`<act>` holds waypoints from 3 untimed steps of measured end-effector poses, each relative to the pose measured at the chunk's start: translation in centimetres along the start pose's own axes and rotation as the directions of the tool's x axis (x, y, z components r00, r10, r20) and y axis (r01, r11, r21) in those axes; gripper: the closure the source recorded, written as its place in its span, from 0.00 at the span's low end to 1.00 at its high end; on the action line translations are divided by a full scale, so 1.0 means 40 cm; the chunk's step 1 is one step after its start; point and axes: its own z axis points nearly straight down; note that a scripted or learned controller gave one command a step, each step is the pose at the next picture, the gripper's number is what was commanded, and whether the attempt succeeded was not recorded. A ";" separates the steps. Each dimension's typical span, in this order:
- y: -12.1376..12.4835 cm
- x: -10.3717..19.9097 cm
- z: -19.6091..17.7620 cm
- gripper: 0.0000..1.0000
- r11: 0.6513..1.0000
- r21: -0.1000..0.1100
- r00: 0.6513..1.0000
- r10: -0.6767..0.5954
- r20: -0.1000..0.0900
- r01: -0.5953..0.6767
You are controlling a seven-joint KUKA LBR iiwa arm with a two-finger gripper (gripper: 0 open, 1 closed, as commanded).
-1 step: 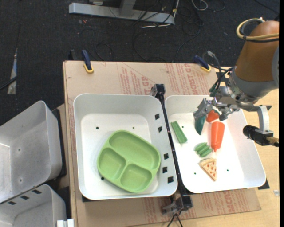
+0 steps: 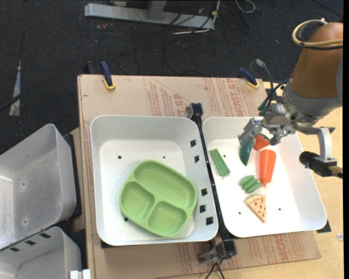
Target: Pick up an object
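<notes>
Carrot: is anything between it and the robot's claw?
Nothing visible is. The gripper hovers right above the top end of the carrot. The dark green piece lies just beside it, to the camera's left.

A dark carpeted floor (image 2: 49, 43) lay all around the worktop (image 2: 147, 92), which was a pale board printed with faded red lettering. Clamps with yellow tips (image 2: 107, 76) gripped its far edge. Black cables (image 2: 185, 52) trailed over the floor (near a grey metal bar (image 2: 142, 12)). Spare white bins (image 2: 30, 180) sat left.
</notes>
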 end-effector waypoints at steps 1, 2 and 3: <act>0.004 0.007 0.160 0.00 1.000 0.006 1.000 0.002 -0.001 -0.002; -0.004 -0.002 0.317 0.00 1.000 0.005 1.000 0.004 0.000 -0.004; -0.006 -0.001 0.452 0.00 1.000 0.004 1.000 0.003 -0.001 -0.003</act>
